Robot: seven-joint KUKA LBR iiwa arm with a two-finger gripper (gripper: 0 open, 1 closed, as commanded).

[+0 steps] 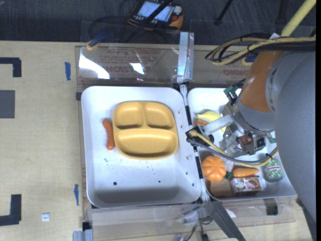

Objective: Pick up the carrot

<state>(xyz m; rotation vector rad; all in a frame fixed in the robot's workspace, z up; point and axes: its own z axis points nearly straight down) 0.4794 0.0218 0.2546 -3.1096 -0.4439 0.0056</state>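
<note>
The carrot [246, 172] is a short orange piece lying flat near the front of the right bin [287, 189], between a small orange pumpkin [214, 168] and a green-and-white item [273, 172]. My gripper [234, 143] hangs low over the middle of the right bin, just behind the carrot and a little to its left. The wrist and cables hide the bin floor under it. Nothing can be seen held in it.
A brown labelled packet [246, 184] lies just in front of the carrot. A yellow item [208, 117] sits at the back of the right bin. The left bin [145, 185] holds a yellow divided plate [145, 129] and a reddish-orange sausage [109, 133] to the plate's left.
</note>
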